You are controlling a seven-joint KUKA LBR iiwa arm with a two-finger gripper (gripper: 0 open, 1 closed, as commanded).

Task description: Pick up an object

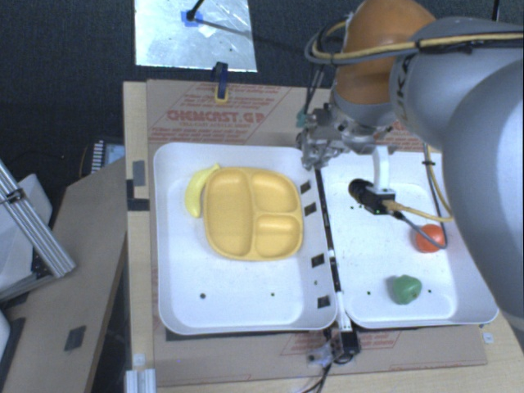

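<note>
The gripper (315, 155) is being held over the far end of the divider (326, 236); whether it is open or closed cannot be told. The green object (404, 288) is being left near in the right bin (463, 289), so the divider risks being struck.

The surface (135, 129) is a pale tan board, seen at a slant. A sheet of brown cardboard (246, 113) lies flat over most of it. Red print runs along the cardboard's far strip, CHEMCAST among it, and there is more red print at the near edge. Two shallow white bins sit on the cardboard side by side, touching along their long sides: the left bin (237, 297) and the right bin (364, 248). A row of small black clips (318, 260) runs down the seam between them. A yellow and blue clamp (221, 84) sits at the cardboard's far edge. At the front, just below the seam, lies a small tangle of wires (336, 352).
</note>
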